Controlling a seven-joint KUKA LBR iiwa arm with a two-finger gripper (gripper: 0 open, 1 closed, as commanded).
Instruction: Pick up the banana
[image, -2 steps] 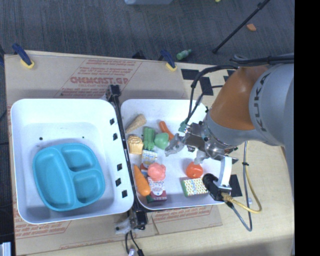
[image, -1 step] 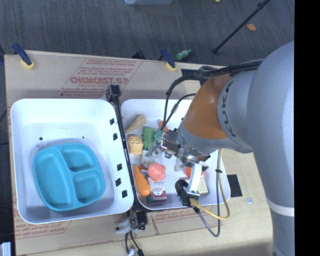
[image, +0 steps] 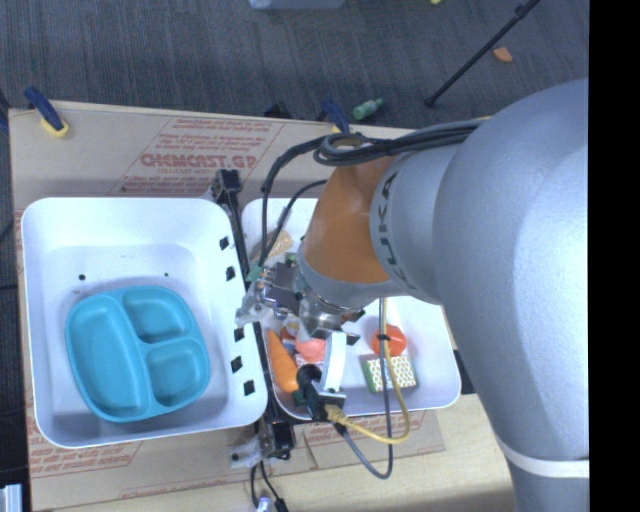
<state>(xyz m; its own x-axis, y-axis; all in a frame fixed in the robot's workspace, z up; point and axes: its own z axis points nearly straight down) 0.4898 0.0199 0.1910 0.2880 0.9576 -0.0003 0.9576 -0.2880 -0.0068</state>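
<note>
A pale yellow-tan end (image: 279, 243) pokes out from under the arm at the back left of the right bin (image: 436, 392); it may be the banana, and the rest of it is hidden. My gripper (image: 312, 352) hangs low over the front left part of that bin, below the orange wrist band (image: 345, 230). It sits right above an orange carrot (image: 283, 364) and a pink-red item (image: 311, 349). The arm's bulk covers most of the bin.
An orange-red piece (image: 392, 340) and a green-and-white checkered block (image: 391, 374) lie at the front right of the right bin. A blue divided plate (image: 138, 350) lies in the left bin (image: 50, 230). Cables (image: 370, 432) trail over the bin's front edge.
</note>
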